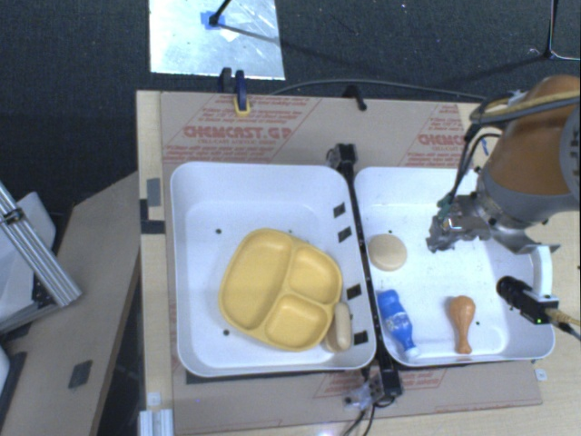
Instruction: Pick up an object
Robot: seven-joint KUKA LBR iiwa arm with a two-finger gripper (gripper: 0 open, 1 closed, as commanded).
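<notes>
Apparently, board (381, 123) reads "CHEMCAST GP".

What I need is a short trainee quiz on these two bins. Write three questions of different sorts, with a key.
1. True or false: the yellow tray lies in the same bin as the blue bottle.
2. Which lies nearest the gripper? A) blue bottle B) round tan piece C) drumstick
3. Fill in: the bin beneath the gripper holds ___ loose things.
Key: 1 false; 2 B; 3 three.
</notes>
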